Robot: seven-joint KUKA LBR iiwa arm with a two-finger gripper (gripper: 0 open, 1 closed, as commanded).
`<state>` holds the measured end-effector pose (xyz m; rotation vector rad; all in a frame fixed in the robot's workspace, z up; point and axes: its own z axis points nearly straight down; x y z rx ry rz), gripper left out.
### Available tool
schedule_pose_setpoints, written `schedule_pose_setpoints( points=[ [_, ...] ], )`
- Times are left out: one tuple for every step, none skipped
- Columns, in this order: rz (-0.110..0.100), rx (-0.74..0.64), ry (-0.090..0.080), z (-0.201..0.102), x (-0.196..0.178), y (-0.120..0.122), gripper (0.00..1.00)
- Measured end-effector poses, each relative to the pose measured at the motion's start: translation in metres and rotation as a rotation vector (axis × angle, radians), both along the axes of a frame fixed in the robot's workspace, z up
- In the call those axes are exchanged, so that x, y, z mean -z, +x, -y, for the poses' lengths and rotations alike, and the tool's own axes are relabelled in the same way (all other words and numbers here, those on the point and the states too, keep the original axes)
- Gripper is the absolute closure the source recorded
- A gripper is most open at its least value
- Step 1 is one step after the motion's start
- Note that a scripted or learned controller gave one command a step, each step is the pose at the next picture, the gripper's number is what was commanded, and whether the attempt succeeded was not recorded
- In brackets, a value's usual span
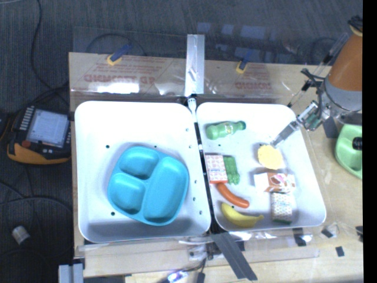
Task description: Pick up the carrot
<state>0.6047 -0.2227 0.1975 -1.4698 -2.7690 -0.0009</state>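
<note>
Carrot (232, 195) lies partly tucked beside banana (241, 215); end effector (281, 137) too blurred, grip state unclear.

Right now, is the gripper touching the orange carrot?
Apart. The camera view shows the gripper by the yellow disc, with bare white bin floor between it and the orange carrot.

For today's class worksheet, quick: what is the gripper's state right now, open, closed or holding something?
Gripper: cannot be told; it hangs over the right bin beside the yellow piece, apart from the carrot.
</note>
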Motion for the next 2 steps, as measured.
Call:
schedule_pose_setpoints(
  points=[
    [0.0,0.005,-0.004,-0.004,0.046,-0.012,0.0],
    [0.004,-0.307,-0.003,0.001,0.008,0.008,0.0]
  ],
)
